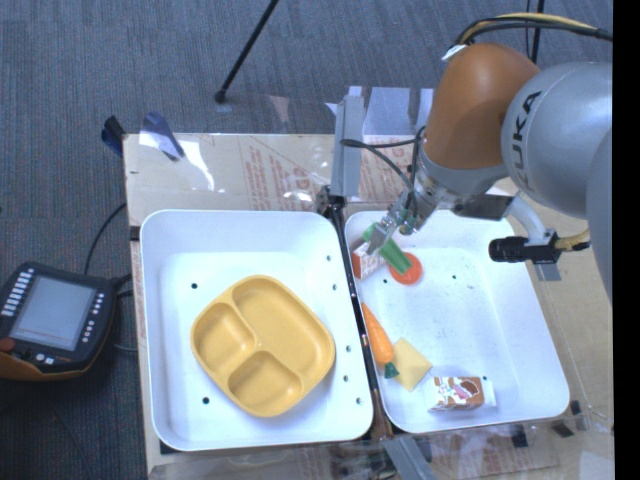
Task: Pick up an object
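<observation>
While the gripper hovers low at the right bin's left wall, I cannot tell its jaw state; the orange-and-green toy lies just beside it, and it might clip the wall.

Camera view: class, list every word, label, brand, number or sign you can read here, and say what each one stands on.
"KU": the start of dark lettering on the grey arm, cut off where the casing curves away.
Red print on the board behind the bins: too faint to read.
Printed wrapper on the small packet in the right bin: too small to read.
Screen of the handheld pendant on the floor: too blurred to read.
</observation>
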Controlling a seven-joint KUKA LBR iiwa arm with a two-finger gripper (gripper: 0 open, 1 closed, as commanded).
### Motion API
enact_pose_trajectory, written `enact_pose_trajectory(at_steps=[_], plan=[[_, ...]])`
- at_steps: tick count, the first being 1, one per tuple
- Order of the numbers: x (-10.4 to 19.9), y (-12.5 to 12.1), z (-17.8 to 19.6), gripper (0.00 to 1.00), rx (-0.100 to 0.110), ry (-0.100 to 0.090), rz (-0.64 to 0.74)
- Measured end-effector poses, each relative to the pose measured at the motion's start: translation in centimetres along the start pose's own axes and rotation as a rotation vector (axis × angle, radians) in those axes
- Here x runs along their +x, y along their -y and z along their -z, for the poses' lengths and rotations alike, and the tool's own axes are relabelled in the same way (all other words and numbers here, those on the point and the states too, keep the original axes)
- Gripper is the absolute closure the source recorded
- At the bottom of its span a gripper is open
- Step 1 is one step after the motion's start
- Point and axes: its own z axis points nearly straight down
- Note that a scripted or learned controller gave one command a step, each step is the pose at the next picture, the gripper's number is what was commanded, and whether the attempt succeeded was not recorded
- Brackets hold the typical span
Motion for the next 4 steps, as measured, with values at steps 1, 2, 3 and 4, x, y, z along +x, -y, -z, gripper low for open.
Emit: enact_pose_trajectory(at_steps=[1, 2, 3, 4], plan=[[-0.1, 0.0, 0.9, 1.00, -0.001, 0.000, -0.001], [-0.5, 0.8, 1.4, 1.00, 0.003, 0.001, -0.272], [-0.5, 0.7, 2.3, 1.00, 0.002, 0.001, -0.271], [0.5, 2.9, 1.9, 1.00, 0.006, -0.002, -0.477]])
